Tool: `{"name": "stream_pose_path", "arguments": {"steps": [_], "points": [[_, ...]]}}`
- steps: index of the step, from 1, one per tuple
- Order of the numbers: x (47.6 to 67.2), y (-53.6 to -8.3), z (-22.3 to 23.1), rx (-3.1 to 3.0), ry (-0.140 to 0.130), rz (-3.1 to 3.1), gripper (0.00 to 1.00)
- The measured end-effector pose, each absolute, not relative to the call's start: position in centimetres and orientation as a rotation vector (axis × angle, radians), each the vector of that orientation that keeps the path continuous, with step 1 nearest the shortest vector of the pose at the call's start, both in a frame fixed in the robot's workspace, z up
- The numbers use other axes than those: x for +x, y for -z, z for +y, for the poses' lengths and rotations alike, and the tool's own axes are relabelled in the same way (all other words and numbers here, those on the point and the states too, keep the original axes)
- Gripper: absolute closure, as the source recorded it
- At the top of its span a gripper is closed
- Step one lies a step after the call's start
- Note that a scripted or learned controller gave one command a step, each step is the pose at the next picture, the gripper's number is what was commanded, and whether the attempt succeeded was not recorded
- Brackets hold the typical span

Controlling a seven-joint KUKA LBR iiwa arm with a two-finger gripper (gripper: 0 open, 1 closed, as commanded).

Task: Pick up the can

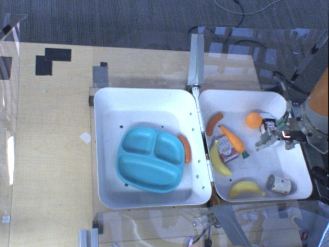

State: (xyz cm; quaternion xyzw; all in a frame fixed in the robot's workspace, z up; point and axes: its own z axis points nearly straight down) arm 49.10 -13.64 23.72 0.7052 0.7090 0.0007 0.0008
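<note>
camera view looks down on a pale wooden counter [51, 138] bearing two white bins side by side. left bin [108, 117] holds a blue divided tray [150, 159] with an orange-brown sausage [185, 148] lying against the tray's right edge. right bin [303, 181] holds the can [279, 184], a small grey cylinder lying on its side near the bin's front right corner, just right of a yellow banana [245, 189]. a second banana [219, 162] lies along the bin's left side, touching a small printed carton [226, 149], with a carrot [233, 139] across the carton's upper edge. another sausage [214, 122] lies near the back left, and an orange [253, 120] sits toward the back. the gripper [270, 136] reaches in from the right, low over the bin just right of the orange and well behind the can, apart from it. whether its fingers stand apart or together i cannot tell, and nothing is seen held between them.
</note>
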Motion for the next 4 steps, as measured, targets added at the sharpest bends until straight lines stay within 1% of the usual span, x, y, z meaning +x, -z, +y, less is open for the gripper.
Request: {"name": "stream_pose_path", "arguments": {"steps": [1, 2, 3, 4], "points": [[50.9, -16.1, -20.6, 2.216, -0.001, 2.225, 0.0], [58.8, -9.4, -20.4, 2.236, -0.007, 2.198, 0.0], [59.1, -10.5, -20.5, 2.229, -0.01, 2.195, 1.0], [59.6, -13.7, -20.0, 2.047, -0.003, 2.377, 1.0]]}}
